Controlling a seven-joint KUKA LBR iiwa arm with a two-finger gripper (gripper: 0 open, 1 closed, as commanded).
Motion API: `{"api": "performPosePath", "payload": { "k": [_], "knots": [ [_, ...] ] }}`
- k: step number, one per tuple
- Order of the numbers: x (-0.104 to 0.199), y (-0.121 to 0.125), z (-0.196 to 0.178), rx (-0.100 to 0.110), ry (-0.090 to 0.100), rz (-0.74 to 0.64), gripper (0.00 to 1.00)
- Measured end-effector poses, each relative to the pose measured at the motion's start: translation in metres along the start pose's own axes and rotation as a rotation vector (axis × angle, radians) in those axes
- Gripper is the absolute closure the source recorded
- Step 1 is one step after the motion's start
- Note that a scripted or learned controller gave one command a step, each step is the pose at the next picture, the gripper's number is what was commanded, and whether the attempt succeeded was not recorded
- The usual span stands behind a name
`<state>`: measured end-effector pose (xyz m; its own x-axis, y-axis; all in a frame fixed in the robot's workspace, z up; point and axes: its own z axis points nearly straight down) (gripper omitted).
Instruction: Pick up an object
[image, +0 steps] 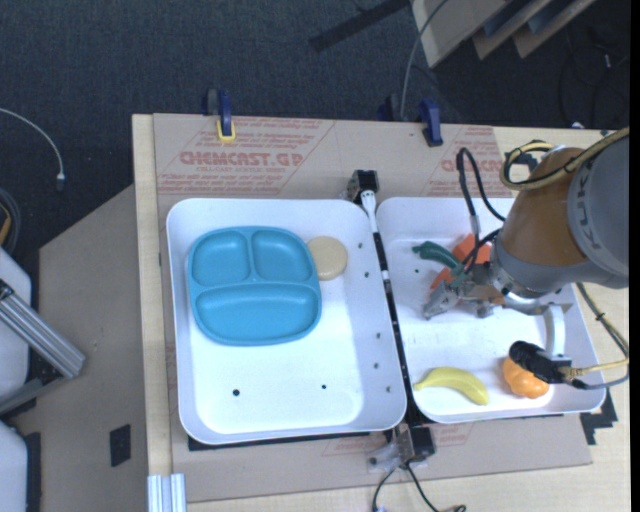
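Gripper being hung low inside the right bin.

Jaw state cannot be told; a green-and-orange object is lying just beside it, a banana is lying nearer the front, and the bench is being ringed by dark carpet.

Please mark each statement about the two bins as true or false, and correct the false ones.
1. The blue divided plastic plate lies in the left white bin. True.
2. The yellow banana lies in the left bin. False: it lies in the right white bin, near its front edge.
3. The round beige disc is beside the blue plate, at its far right corner. True.
4. The orange fruit-like object lies on the blue plate. False: it lies in the right bin, to the right of the banana.
5. The gripper is over the left bin. False: it is over the right bin.
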<state>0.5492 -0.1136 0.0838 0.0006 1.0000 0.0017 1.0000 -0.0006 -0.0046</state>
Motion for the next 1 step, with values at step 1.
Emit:
{"api": "performPosePath", "payload": {
  "k": [1],
  "knots": [
    [-0.0001, 0.0008, -0.0112, -0.004, -0.001, 0.001, 1.00]
  ]
}}
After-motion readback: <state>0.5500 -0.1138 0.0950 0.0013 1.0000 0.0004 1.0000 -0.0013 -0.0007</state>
